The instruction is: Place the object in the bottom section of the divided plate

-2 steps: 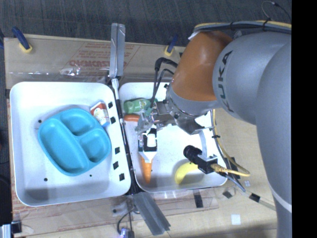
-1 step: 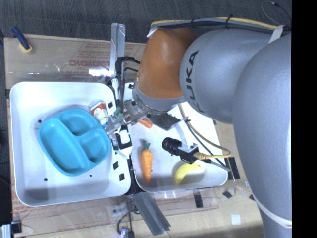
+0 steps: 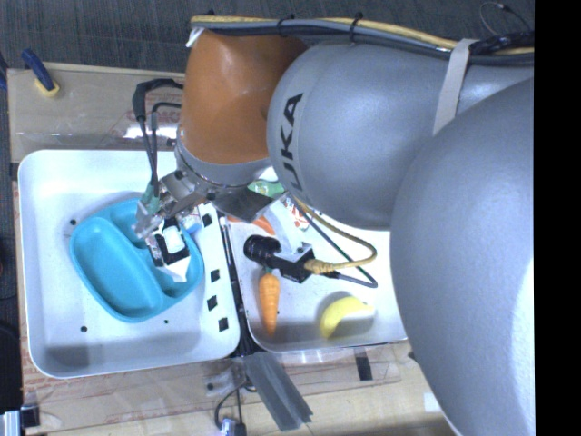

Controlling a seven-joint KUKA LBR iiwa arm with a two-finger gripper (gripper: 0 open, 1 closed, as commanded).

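A blue divided plate (image 3: 113, 266) lies in the left white bin (image 3: 54, 334). Its large section faces the lower left, and smaller sections lie toward the upper right. My gripper (image 3: 162, 230) hangs low over the plate's right side, at the rim nearest the wall between the bins. The wrist and the big grey arm hide part of the plate there. What is at the gripper's tip is too small and cluttered to make out. An orange carrot (image 3: 269, 302) and a yellow fruit (image 3: 343, 316) lie in the right bin (image 3: 300, 341).
A green item (image 3: 265, 188) and a small orange-red piece (image 3: 261, 226) peek out from under the arm at the back of the right bin. The arm covers most of that bin. The divider wall (image 3: 227, 289) runs between the bins.
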